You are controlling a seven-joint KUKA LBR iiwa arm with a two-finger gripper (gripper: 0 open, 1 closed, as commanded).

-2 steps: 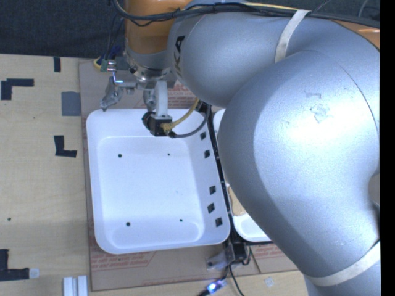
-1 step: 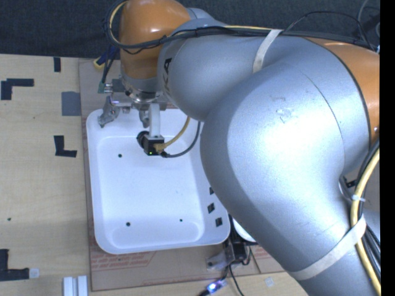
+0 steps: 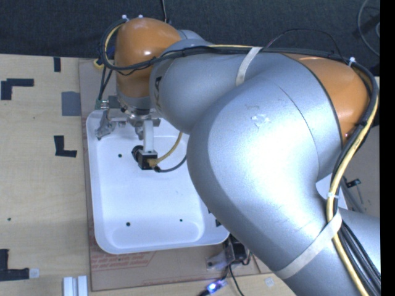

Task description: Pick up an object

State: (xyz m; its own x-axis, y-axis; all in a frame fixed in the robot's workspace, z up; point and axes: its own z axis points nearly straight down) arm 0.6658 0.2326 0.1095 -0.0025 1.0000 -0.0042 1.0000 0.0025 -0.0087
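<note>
One KUKA arm (image 3: 271,165) reaches across the surface (image 3: 37,196) and sets its one claw (image 3: 126,128) low over the far left corner of a white bin (image 3: 148,196). Whether the claw is open or closed, or has hold of anything, cannot be told from this angle. The object to be picked up is likely hidden, if it is there at all, since the arm's bulk covers the bin's right side and all that lies beyond. Three small dark dots (image 3: 128,223) mark the bare bin floor, apparently fixings rather than loose goods. Four black tape marks (image 3: 62,147) and one grey patch (image 3: 71,102) sit on the surface to the left. The risk from here is a grasp that closes on nothing because the claw stands over bare plastic. So close to the corner, it could also knock the bin's wall or rim and shift the bin.
</note>
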